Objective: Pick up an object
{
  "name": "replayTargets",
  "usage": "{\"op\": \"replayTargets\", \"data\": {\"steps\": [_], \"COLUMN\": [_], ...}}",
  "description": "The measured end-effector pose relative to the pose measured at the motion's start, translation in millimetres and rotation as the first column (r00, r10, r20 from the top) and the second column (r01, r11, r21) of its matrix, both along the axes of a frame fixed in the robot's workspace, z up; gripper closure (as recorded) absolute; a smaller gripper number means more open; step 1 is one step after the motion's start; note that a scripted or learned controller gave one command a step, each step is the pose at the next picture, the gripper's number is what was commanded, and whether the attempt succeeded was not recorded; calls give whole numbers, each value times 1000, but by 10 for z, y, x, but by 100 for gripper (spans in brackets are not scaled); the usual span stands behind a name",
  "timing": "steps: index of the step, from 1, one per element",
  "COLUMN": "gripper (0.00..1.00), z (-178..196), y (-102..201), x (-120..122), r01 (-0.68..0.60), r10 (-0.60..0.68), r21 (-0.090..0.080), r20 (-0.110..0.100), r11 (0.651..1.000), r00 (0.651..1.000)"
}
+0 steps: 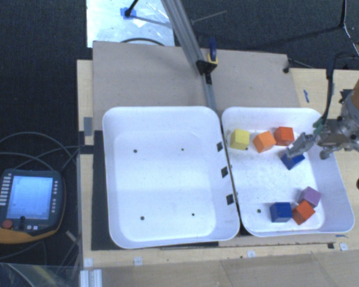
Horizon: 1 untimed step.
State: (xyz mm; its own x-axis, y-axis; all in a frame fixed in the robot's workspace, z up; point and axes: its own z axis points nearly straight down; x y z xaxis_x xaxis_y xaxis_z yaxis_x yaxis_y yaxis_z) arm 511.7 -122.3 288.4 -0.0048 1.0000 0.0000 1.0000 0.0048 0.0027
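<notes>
Right, the gripper is down inside the right bin, reaching in from the right side, and there is a blue block right at its fingertips. That block appears pinched between the 2 fingers, jaws closed narrow around it, and it sits tilted rather than flat. Whether it is lifted off the bin floor or touching it, I cannot tell from this angle.

Just beyond the jaws, up and slightly left of them, sits a red-orange cube, close to the fingers but apart from them. Next along, further left of the jaws, is an orange cube, just beside the red-orange one. Further left again, a yellow cube rests near the bin's left wall.

Below the jaws, well apart from them toward the near edge of the bin, 3 more blocks cluster together: a purple cube, an orange-red cube touching it just below, and a dark blue cube just left of that pair.

Far to the left of the jaws lies the left bin, white like its partner. A metal pole slants across the bench behind both bins, and a teach pendant lies on the floor off the bench's left side.
</notes>
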Motion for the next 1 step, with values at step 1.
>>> {"op": "replayTargets", "data": {"steps": [1], "gripper": [0], "z": [2], "y": [-1], "x": [0], "r01": [1], "r10": [-1], "r21": [0], "r20": [1], "r11": [1000], "r00": [1000]}}
